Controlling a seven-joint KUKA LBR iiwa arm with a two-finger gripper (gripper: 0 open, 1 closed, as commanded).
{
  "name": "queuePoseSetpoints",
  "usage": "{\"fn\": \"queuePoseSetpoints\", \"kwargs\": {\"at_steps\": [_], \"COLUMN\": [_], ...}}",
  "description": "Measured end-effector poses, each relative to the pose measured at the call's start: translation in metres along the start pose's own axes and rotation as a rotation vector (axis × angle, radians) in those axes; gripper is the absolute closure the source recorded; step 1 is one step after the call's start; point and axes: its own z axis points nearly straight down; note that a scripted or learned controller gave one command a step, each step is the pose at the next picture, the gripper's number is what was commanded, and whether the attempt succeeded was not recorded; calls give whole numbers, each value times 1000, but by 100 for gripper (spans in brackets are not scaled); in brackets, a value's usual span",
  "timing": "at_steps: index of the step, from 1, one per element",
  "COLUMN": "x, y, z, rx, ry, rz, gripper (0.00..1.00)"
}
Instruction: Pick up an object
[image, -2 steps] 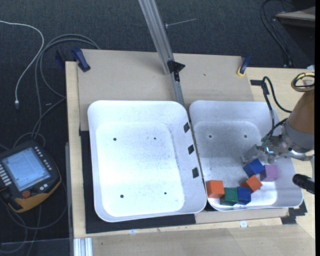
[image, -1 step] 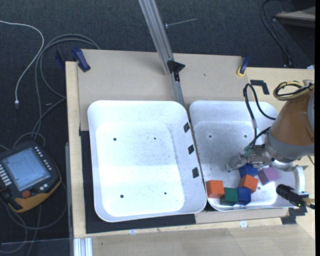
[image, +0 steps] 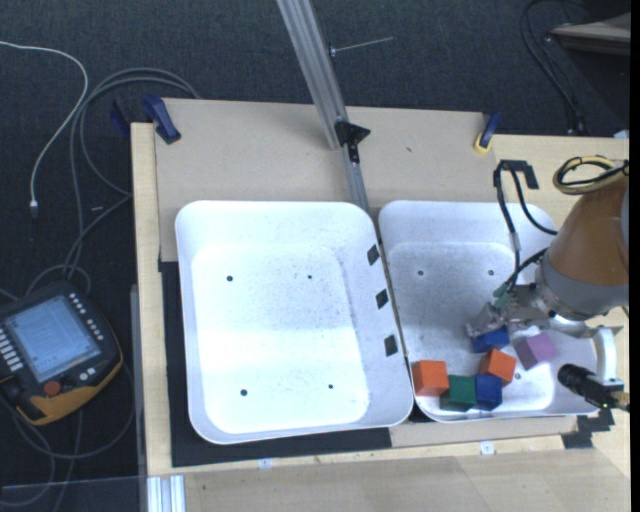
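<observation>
Several small blocks lie in the front right part of the right bin (image: 440, 250): an orange cube (image: 431, 376), a green block (image: 461, 391), a blue block (image: 488, 393), a second orange cube (image: 501, 366), a purple block (image: 540, 348) and another blue block (image: 490, 340). My gripper (image: 488, 324) reaches in from the right and hangs low, right over that last blue block, partly covering it. I cannot see anything held.
The left bin (image: 275, 320) sits beside the right one, with black clips along their shared wall. A slanted metal pole (image: 320, 70) rises at the back. Cables (image: 515, 215) hang by the arm. A teach pendant (image: 50, 345) lies off the bench to the left.
</observation>
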Motion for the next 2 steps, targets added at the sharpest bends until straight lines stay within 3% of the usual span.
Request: {"fn": "queuePoseSetpoints", "kwargs": {"at_steps": [1,2], "x": [64,53], "y": [-2,7], "z": [11,9], "rx": [5,1], "ry": [3,-2], "rz": [-5,0], "gripper": [100,100]}}
